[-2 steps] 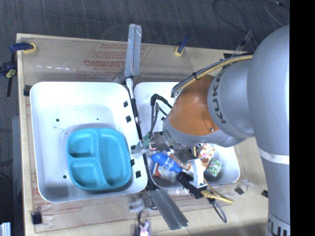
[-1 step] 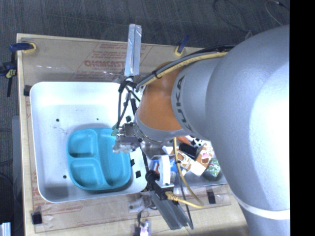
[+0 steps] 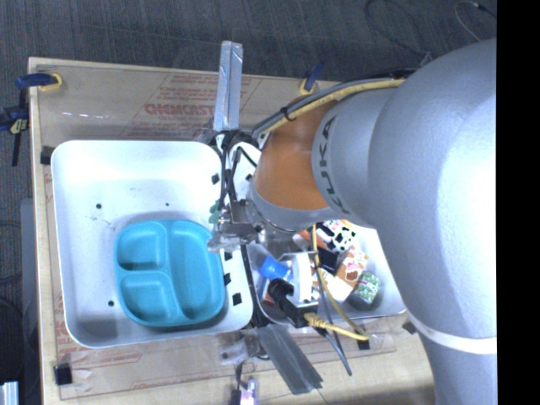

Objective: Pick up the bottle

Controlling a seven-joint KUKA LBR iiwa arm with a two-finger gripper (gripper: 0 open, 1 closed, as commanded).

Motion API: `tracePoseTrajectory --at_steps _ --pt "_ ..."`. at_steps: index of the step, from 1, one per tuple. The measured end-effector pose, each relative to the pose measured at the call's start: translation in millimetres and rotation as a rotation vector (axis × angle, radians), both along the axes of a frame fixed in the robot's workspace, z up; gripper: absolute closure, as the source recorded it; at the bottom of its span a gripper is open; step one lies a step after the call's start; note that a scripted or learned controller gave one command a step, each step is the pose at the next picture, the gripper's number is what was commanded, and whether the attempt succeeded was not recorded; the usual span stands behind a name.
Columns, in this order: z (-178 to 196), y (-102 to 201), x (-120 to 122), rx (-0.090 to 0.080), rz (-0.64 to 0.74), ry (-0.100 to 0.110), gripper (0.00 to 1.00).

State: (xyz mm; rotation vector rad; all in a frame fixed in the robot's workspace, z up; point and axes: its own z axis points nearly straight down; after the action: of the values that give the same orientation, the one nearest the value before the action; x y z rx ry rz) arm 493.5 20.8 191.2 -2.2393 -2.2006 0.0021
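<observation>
The arm covers most of the right bin (image 3: 388, 310). My gripper (image 3: 275, 282) hangs low over that bin's left side, close to the wall shared with the left bin. A small blue thing (image 3: 272, 268) sits right at the gripper; whether it is held I cannot tell. Just right of the gripper lies a cluster of colourful things: a black-and-white patterned piece (image 3: 339, 238), a pale orange-marked piece (image 3: 348, 270) and a green-and-white one (image 3: 368, 289). Which of these is the bottle I cannot tell, as the wrist hides much of them.
The left bin (image 3: 84, 192) holds a light blue divided tray (image 3: 169, 272) at its front right. A grey bar (image 3: 228, 83) stands upright behind the bins. Clamps sit at the bench's far left edge (image 3: 34, 81).
</observation>
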Motion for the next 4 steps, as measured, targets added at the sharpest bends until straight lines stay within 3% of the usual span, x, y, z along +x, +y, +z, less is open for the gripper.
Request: tracePoseTrajectory --at_steps 1,2,3,4 --pt "-0.7 77.6 -17.7 0.0 -0.034 0.003 1.0" --pt "63.9 121.7 -9.9 -0.004 -0.726 0.005 1.0" --pt "-1.5 30.9 -18.0 -0.003 -0.669 0.005 1.0" --pt "60.6 76.6 -17.9 -0.004 -1.137 0.005 1.0"
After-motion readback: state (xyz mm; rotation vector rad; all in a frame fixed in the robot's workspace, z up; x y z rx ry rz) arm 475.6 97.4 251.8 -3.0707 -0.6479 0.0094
